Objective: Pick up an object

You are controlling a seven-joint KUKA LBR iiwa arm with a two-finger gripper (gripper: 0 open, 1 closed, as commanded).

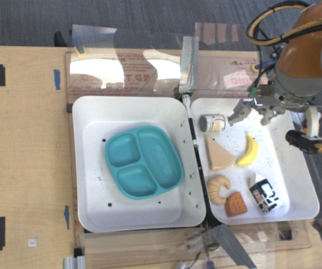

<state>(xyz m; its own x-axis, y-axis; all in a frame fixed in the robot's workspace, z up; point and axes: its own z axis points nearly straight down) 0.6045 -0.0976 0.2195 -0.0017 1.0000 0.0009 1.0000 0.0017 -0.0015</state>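
- Likely target, as I judge it: small can (212,122), lying on its side in the right bin (301,175), near that bin's far-left corner, just beside the divider w/ the left bin (88,150).
- End effector (257,112) hovers over the far edge of the right bin, just right of the can; two fingers look spread apart, released, nothing between them.
- To do it well: centre over the can, line fingers across its short round body, not along the axis, then drop straight down. It's a cylinder on its side, so prob. rolls if nudged off-centre.
- Bin wall + divider sit close on the can's left, so little room for a finger there; approach from the bin's inner side is safer.
- Nearest neighbours: wedge of cheese (220,154) just toward the near edge from the can, banana (248,152) to its right, near mid-bin. Both apart from the can but close enough to get bumped.
- Further out, near edge of right bin: croissant (218,188), waffle-like cracker (236,204), small black-and-white box (264,195) toward the near-right corner.
- Left bin holds a teal divided plate (144,161), well apart, no obstacle.
- Clear plastic sheet (149,66) stands behind the bins at the surface's far edge.
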